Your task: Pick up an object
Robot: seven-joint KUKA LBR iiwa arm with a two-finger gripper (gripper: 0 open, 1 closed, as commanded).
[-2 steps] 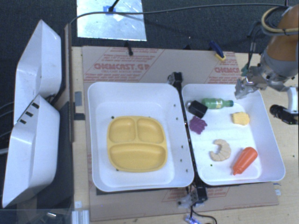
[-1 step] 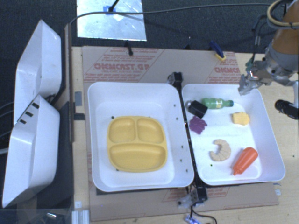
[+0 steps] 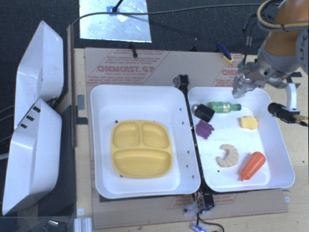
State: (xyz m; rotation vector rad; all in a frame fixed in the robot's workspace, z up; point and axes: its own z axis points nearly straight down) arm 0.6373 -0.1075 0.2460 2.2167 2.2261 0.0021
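While the claw (image 3: 240, 91), grip unreadable, hangs over the right bin's (image 3: 280, 144) far rim, its centre lies bare.

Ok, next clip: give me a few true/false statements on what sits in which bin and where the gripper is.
1. The yellow three-compartment plastic plate lies in the left white bin. True.
2. The orange plastic carrot lies on the plate. False: it lies in the right white bin, near its front right corner.
3. The gripper is above the right bin's far edge. True.
4. The green plastic bottle stands upright. False: it lies on its side.
5. The purple grape cluster is between the gripper's fingers. False: it lies on the bin floor.
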